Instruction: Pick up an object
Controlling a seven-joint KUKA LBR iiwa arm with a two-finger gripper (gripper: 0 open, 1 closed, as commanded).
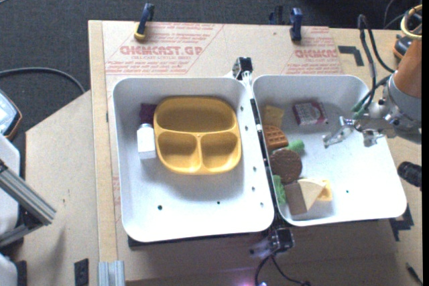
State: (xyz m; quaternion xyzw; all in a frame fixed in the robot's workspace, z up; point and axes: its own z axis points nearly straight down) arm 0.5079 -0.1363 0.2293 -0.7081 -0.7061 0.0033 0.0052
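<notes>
My gripper (337,130) hangs over the right bin (375,204), in its bare right-hand part, with the arm coming in from the right edge. Its fingers stand apart with nothing between them. To its upper left lies a small pink-and-white packet (308,112). Along the bin's left side lie a pale yellow piece (271,115), a waffle (275,138), a brown round cookie (286,165), green bits (295,144) and a tan wedge (310,193) with an orange piece (324,193) beside it. None of these touches the gripper.
The left bin (127,197) holds a yellow divided plate (197,134), a small white bottle (146,140) and a dark maroon item (147,110) by its left wall. Blue clamps (295,23) stand at the board's far edge. Cables run at the right.
</notes>
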